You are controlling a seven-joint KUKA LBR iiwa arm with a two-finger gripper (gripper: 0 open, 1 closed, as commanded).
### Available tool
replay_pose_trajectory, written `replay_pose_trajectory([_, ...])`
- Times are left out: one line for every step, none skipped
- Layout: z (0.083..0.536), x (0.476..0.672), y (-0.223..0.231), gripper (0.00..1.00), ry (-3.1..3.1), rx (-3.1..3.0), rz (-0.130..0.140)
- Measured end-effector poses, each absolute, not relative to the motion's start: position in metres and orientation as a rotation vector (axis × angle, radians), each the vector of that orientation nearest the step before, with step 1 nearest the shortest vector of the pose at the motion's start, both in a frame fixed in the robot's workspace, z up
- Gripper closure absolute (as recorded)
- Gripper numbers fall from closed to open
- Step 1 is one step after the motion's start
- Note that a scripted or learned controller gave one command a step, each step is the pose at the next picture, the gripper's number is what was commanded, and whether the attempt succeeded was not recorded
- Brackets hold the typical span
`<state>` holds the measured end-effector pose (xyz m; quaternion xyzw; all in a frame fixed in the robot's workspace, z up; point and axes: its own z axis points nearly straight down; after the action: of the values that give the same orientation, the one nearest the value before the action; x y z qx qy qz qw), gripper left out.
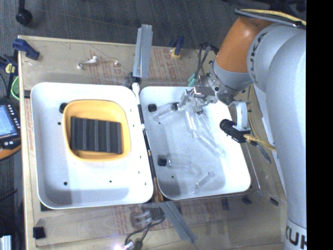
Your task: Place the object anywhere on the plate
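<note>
In the left bin lies a yellow plate with rounded corners, and a dark grey ridged block rests on it. My gripper hangs over the upper middle of the right bin, well to the right of the plate. It is see-through and hard to make out against the white floor. A clear tube with a black cap lies just left of it. Another black-capped clear piece lies lower left, and a clear piece sits near the bin's front. I see nothing held.
The grey arm with its orange band covers the right bin's far right side. A black plug and cable hang at that bin's right wall. A metal bar and clamps stand on the wooden bench behind the bins.
</note>
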<state>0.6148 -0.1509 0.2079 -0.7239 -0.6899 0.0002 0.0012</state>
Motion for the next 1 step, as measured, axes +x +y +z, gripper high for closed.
replay_pose_trajectory([0.2607, 0.6204, -0.0790, 1.00, -2.136, -2.298, 0.003])
